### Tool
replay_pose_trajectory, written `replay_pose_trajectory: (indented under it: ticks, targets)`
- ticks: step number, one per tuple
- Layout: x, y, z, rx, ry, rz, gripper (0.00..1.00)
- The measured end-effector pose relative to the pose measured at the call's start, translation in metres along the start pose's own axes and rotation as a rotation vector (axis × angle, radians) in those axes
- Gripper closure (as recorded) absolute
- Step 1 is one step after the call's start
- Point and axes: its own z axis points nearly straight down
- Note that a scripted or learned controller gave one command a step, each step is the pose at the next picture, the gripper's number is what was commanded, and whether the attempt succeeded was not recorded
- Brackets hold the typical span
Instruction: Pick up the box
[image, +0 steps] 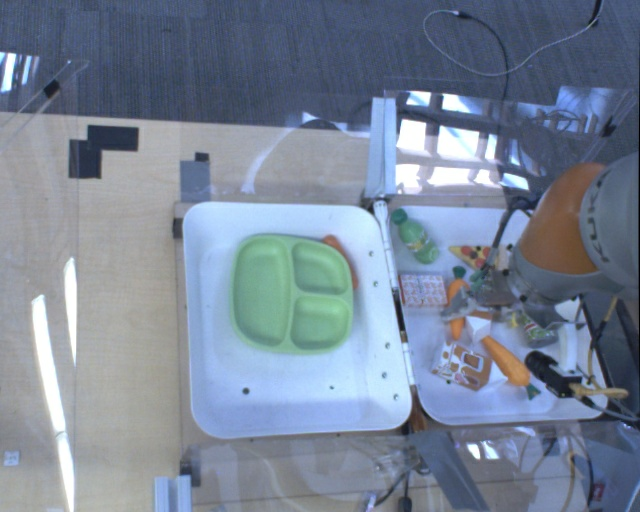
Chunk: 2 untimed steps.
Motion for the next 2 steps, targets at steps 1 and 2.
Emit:
replay_pose_trajectory:
  ticks: [1,2]
  targets:
    - [-0.066,0.05,0.001,0.007,0.013,0.269,0.0]
    - [0.033,0.082,0.002,0.005,-0.001,0.31,0.0]
